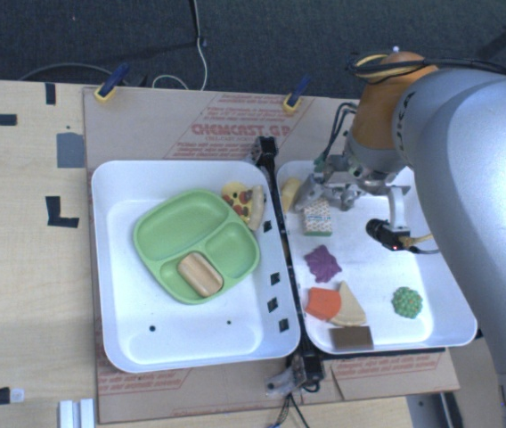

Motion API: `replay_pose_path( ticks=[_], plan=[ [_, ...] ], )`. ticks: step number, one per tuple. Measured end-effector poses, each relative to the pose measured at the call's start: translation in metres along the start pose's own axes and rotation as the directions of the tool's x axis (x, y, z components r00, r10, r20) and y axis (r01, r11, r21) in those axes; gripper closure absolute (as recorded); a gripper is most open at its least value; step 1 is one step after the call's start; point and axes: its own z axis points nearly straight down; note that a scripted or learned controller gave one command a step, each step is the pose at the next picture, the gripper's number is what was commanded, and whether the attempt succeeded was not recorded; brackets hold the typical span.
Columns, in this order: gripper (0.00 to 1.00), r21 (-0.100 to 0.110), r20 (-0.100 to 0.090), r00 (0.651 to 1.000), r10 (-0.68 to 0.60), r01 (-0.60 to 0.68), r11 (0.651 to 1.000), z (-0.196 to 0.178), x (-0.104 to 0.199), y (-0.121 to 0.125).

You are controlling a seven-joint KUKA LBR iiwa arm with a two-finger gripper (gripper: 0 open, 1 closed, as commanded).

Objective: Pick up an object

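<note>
Two bins sit side by side; the gripper (322, 196) hovers in the right bin (444, 324), fingers clasping a small pale block (317, 218) lifted just below them.

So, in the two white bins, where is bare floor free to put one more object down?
Left bin: bare floor in front of the green divided plate, toward the near rim. Right bin: a bare patch between the purple piece and the green broccoli. Crowded: the near corner by the orange piece, and under the end effector.
</note>
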Motion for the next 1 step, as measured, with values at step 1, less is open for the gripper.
replay_pose_path(
  ticks=[1],
  plan=[
    [0.0,-0.005,0.001,1.0,0.002,-0.002,1.0,-0.0032,0.001,0.0007]
  ],
)
